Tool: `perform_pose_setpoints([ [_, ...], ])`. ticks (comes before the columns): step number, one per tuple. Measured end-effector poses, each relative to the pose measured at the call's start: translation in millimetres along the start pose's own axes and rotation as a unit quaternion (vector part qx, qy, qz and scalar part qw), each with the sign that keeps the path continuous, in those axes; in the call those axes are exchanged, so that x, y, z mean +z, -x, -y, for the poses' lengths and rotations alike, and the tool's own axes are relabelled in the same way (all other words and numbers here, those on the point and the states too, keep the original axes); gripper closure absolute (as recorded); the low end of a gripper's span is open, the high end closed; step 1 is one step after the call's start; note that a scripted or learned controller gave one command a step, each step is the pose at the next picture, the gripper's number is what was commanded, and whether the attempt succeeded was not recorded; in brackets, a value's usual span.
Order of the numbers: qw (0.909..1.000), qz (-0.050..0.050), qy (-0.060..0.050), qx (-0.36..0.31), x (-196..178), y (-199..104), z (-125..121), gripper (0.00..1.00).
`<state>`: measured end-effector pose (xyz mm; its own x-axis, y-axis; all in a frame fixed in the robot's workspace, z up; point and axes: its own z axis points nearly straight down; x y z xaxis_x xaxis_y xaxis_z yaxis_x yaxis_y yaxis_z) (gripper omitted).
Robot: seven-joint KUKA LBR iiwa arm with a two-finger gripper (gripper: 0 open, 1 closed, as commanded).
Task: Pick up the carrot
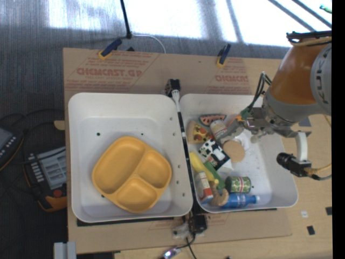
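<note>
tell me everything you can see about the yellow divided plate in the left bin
The yellow divided plate looks like smooth moulded plastic, rounded-square in outline with soft corners. Raised ridges split it into three compartments: one large along its upper left and two smaller ones toward the right and bottom. It lies flat and right side up, turned at an angle, on the floor of the left shallow white bin, toward that bin's near side. Nothing sits in its compartments, and nothing else touches it.

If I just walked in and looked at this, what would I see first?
Probably the big yellow plastic plate with three sections, lying alone in the left white bin. Next, the grey robot arm with its orange band, reaching in from the right over the right white bin. That bin holds a jumble of toy food, with a green can and a blue bottle near its front edge.
</note>
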<state>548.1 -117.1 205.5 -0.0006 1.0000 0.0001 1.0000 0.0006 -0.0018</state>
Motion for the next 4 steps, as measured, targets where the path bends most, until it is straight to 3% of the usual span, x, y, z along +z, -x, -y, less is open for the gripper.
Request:
perform_pose_setpoints([
  [1,0.9859,0.001,0.0,0.167,35,59,-111,0.0],
  [2,0.9939,0.001,0.003,0.111,117,50,-99,0.0],
  [3,0.9939,0.002,0.004,0.11,106,51,-100,1.0],
  [4,0.988,0.001,0.002,0.155,-53,46,-92,1.0],
])
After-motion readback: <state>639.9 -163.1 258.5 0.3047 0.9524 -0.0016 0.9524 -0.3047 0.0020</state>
